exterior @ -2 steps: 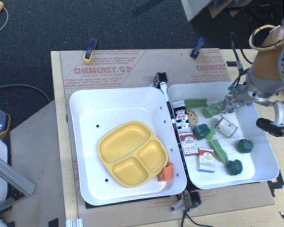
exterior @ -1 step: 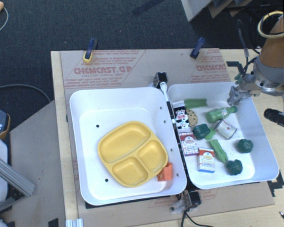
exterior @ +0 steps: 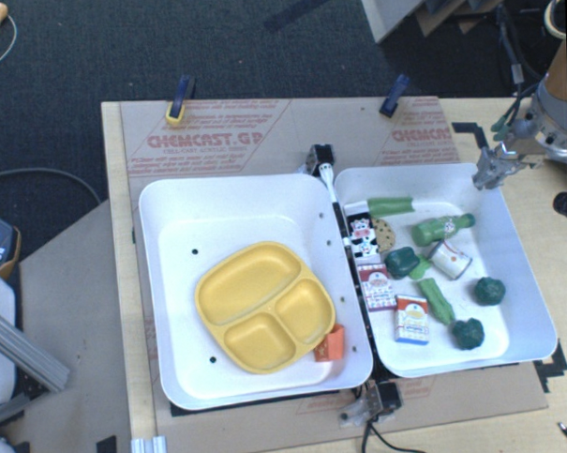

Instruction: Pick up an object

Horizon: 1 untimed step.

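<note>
Left bin (exterior: 164, 273): a shallow white tray of smooth plastic with rounded corners. In it lies a yellow divided plate (exterior: 264, 306), glossy, three compartments, its long axis running from far left to near right. Touching the plate's near-right edge is a small orange block (exterior: 331, 345), matte and boxy.

Right bin (exterior: 519, 248): same white plastic, holding the pieces I might pick. Along its left wall stands a column of printed cartons: a black-and-white carton (exterior: 361, 236) far, a red-and-white carton (exterior: 376, 288) nearer, both long from far to near. A speckled cookie (exterior: 385, 233) lies just beside the first. Farther back, a green cylinder (exterior: 390, 206) lies with its long axis left to right. A dark green lump (exterior: 400, 262) sits mid-bin. Near it, an orange juice carton (exterior: 412, 319) lies flat, long axis far to near. A green bottle (exterior: 442, 228) points right and slightly far, cap end rightward. Below it lies a small white can (exterior: 451, 259), tilted, and a green stick (exterior: 436, 300) slanting from far left to near right. Two dark green, knobbly broccoli pieces (exterior: 489, 291) (exterior: 469, 333) rest at the near right.

My pincer (exterior: 492, 172) hangs over the bin's far right corner, holding nothing; how far it is open I cannot tell.
</note>
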Tool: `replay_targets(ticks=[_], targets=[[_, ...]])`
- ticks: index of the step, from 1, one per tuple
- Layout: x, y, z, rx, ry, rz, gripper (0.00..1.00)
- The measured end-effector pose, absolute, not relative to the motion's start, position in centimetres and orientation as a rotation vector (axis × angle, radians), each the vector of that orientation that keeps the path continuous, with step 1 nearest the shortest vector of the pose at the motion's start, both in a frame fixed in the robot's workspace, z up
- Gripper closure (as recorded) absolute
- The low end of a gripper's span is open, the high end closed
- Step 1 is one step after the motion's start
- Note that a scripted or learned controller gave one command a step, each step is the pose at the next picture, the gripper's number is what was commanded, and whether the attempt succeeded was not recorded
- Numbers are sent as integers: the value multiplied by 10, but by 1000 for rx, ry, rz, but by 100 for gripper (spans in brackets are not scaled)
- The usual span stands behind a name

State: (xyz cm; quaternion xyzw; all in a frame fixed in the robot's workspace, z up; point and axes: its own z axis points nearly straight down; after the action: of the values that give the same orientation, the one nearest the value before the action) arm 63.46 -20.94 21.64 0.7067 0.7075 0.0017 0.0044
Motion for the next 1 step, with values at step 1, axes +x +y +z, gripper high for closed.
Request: replay_targets(ticks=[1], targets=[[636,-210,226,2217,2219,3,100]])
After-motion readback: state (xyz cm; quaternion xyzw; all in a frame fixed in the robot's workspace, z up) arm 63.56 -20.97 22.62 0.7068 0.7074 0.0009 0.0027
